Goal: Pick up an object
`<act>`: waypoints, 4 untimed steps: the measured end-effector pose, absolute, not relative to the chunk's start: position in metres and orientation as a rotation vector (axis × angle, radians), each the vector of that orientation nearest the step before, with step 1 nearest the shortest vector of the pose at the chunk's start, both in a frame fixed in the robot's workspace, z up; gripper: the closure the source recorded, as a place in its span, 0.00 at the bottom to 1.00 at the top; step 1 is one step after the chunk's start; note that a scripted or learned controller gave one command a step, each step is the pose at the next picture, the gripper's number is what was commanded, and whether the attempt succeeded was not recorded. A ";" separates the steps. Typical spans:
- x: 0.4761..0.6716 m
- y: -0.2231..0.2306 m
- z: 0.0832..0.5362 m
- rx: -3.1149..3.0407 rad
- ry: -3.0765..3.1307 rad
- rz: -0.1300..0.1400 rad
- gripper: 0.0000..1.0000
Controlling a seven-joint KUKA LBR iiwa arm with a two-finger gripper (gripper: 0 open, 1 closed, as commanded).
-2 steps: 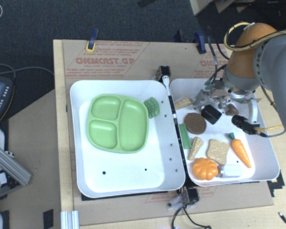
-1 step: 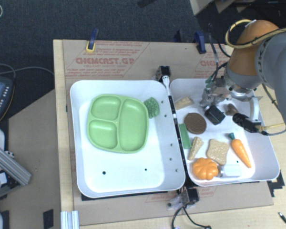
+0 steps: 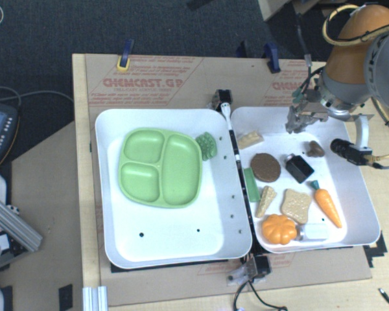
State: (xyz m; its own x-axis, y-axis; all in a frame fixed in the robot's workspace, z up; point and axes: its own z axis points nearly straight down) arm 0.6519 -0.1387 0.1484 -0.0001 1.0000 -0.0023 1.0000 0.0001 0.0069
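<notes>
End effector [image 3: 299, 123] poised above right bin's [image 3: 366, 199] far end, grip state impossible to tell. Approach step, nothing lifted. Nearest candidates: brown piece [image 3: 316, 149], black block [image 3: 300, 168]. Next: descend and clamp.

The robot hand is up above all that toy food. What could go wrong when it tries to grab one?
The hand hangs over a bare patch of the right bin, so it may close on nothing. The carrot, bread slice and pumpkin lie packed together, so a grab there could knock a neighbour aside.
</notes>
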 end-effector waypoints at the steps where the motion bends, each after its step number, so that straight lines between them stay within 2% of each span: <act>1: 0.651 -0.129 0.206 2.214 2.219 0.007 1.00; 2: 0.652 -0.129 0.227 2.217 2.219 0.005 1.00; 3: 0.618 -0.097 0.234 2.221 2.226 -0.002 1.00; 4: 0.581 -0.055 0.220 2.221 2.229 -0.004 1.00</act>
